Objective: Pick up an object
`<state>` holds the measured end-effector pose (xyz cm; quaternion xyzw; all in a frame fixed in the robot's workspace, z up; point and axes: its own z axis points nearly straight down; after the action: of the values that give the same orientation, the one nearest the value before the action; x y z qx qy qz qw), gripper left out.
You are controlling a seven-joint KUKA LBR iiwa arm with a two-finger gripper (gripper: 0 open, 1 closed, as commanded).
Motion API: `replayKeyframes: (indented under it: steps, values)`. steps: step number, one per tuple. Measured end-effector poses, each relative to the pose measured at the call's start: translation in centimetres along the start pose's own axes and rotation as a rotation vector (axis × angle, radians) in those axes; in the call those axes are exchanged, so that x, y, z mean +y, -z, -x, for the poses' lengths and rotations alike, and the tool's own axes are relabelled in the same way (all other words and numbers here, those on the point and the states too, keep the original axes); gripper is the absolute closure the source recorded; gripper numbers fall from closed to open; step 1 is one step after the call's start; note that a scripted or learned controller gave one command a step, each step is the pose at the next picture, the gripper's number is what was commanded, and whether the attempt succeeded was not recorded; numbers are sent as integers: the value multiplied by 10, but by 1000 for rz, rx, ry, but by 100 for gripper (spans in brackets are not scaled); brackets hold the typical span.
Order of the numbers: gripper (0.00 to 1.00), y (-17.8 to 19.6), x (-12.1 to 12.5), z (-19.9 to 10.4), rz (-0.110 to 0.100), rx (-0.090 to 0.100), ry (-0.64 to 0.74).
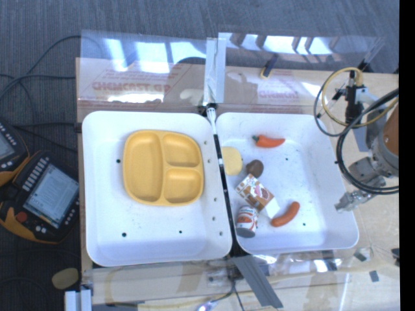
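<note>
Gripper (350, 201) at the right bin's (324, 173) right edge, grasp state indiscernible; carton (253, 192) inside, label unreadable.

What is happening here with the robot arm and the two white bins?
A grey robot arm sits at the right edge of the right white bin, with its gripper near that bin's right rim, not holding anything. The bin holds a small orange carrot, a red sausage, a brown and white packet, a small can and a pale yellow round piece. The left white bin holds a yellow divided plastic plate.
</note>
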<state>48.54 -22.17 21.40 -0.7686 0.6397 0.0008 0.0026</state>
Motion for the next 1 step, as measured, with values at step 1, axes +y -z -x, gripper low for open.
replayKeyframes:
  steps: [1]
  values:
    - [100, -1, -4, 7, 1, -2, 361]
